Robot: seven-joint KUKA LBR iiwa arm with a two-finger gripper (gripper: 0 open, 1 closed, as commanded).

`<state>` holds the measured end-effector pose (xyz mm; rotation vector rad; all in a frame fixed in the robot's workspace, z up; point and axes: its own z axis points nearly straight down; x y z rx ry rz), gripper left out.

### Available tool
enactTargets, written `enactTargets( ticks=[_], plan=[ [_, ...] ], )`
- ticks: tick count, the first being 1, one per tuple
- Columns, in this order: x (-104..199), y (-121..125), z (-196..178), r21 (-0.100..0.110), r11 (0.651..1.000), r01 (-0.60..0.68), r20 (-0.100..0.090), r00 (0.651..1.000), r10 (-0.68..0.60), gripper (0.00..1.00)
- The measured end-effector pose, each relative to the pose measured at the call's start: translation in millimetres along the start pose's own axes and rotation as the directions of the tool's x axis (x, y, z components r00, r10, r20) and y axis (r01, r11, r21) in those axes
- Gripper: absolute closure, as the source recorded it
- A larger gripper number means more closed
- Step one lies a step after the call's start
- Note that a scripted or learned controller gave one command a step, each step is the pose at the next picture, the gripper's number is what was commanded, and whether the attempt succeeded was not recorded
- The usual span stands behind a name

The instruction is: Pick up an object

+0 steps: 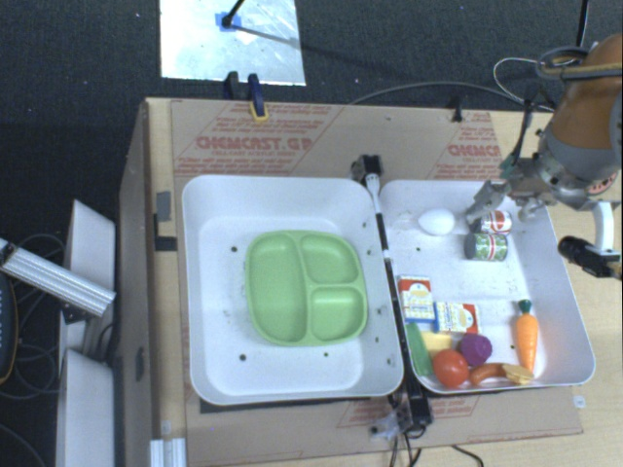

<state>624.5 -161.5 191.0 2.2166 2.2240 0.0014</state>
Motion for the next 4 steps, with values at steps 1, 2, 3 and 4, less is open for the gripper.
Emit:
enactTargets(
  ticks=[1, 2, 3, 4],
  plan=[
    [-46, 20, 108, 0.003, 1.000, -0.003, 0.001, 1.000, 0.003, 0.00],
    [-45, 44, 105, 0.005, 1.000, 0.000, -0.002, 1.000, 0.000, 0.00],
    [-45, 47, 92, -0.007, 1.000, 0.004, 0.003, 1.000, -0.004, 1.00],
    [-28, -33, 4, -0.003, 1.000, -0.002, 0.001, 1.000, 0.002, 1.00]
  ],
)
